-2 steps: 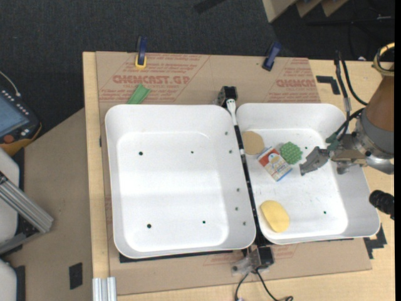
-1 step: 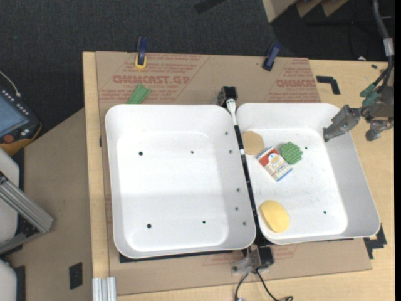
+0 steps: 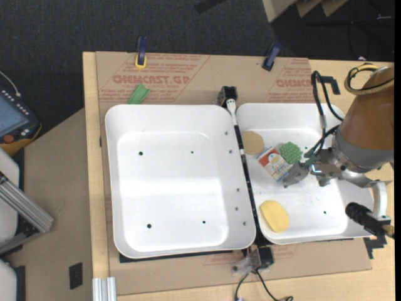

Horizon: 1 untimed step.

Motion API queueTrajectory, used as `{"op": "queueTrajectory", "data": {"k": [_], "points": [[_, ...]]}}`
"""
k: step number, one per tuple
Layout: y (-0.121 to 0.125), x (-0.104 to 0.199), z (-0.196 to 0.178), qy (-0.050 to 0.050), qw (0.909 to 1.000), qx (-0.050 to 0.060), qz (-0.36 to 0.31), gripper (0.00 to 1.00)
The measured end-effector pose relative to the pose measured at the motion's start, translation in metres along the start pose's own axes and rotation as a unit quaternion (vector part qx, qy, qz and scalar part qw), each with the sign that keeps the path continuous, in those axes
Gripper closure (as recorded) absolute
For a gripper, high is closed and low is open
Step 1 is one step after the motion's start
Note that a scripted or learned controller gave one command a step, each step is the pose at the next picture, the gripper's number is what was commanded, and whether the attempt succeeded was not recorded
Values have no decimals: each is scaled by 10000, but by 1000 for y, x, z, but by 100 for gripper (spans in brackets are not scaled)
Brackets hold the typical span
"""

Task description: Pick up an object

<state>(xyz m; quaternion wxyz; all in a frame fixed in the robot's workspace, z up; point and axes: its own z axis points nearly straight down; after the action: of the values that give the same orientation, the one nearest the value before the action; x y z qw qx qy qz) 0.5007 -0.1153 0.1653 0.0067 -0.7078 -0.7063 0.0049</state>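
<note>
Altogether four things lie in the right bin (image 3: 326, 227); cannot tell the jaws' state

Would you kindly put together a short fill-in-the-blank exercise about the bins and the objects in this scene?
1. All the loose objects lie in the ___ bin as the camera sees it.
2. The yellow object lies nearer the camera than the red-and-white box; its colour is ___.
3. The green object touches the box on the box's ___ side in the camera view.
4. The gripper reaches in from the ___ of the camera view.

Missing words: right; yellow; right; right
</note>
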Motion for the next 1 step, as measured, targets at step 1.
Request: {"op": "queueTrajectory", "data": {"k": [1], "points": [[-23,30,-180,-19,9999,-168,-35,0]]}}
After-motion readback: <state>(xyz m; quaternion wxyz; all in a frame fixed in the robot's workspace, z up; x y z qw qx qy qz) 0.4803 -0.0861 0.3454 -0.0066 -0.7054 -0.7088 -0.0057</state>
